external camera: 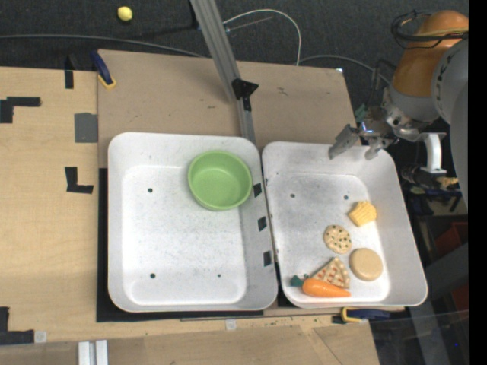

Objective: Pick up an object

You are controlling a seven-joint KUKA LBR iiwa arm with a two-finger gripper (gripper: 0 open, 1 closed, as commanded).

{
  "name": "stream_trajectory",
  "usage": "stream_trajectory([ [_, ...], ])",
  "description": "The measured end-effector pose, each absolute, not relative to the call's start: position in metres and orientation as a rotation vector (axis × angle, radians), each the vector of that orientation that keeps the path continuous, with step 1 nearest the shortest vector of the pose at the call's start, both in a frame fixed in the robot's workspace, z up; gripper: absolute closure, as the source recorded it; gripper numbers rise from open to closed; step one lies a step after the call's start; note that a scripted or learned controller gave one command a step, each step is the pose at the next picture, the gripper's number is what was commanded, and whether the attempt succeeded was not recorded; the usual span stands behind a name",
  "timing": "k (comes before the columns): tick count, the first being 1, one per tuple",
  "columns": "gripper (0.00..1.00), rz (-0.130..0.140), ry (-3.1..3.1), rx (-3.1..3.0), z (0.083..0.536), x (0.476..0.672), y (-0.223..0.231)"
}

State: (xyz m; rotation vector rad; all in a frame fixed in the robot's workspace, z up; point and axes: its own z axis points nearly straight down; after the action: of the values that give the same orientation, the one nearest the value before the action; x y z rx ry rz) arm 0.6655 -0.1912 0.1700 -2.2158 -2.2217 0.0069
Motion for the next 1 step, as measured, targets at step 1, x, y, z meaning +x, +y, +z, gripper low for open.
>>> stream_trajectory([
  [1,0.00,0.007,-2.223,-2.215,0.1256,0.6667,-0.1871],
])
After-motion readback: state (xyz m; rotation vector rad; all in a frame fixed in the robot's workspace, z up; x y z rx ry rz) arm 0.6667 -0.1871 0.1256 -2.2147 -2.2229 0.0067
